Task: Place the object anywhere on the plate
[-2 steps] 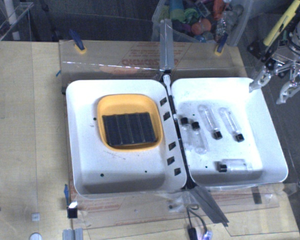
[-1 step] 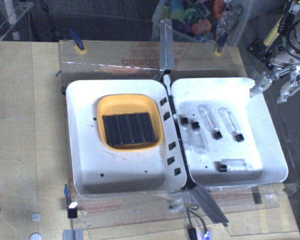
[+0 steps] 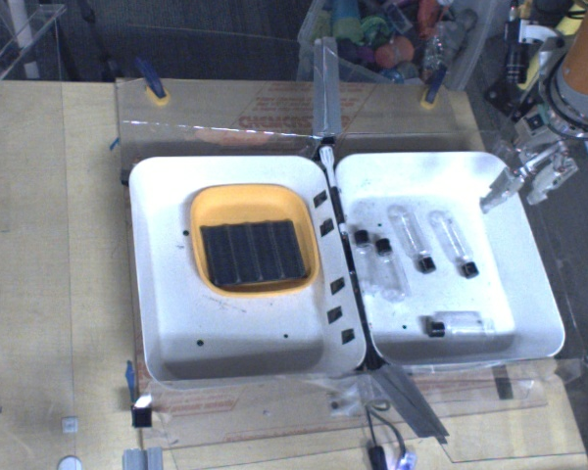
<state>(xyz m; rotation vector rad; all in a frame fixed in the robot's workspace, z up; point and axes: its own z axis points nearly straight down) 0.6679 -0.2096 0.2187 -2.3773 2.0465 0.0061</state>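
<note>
camera view looks down on two shallow white bins set side by side on a pale wooden bench [image 3: 39,262]. the left bin [image 3: 162,292] holds a yellow plate [image 3: 208,209] with rounded corners, and a dark ribbed insert [image 3: 253,253] lies flat in the middle of it. a row of small black clips [image 3: 334,284] runs down the seam between the bins. the right bin [image 3: 529,302] holds several clear vials with black caps: a pair near the seam [image 3: 382,258], one upright in the picture beside them [image 3: 413,238], another just right of that [image 3: 453,243], and one lying crosswise near the front wall [image 3: 456,325]. all of them rest on the bin floor, well apart from the plate. the gripper [image 3: 534,176] hovers over the far right corner of the right bin, with nothing between its fingers; whether they stand wide or narrow cannot be told. behind the bins sits a clear tub of coloured toys [image 3: 392,18].
</note>
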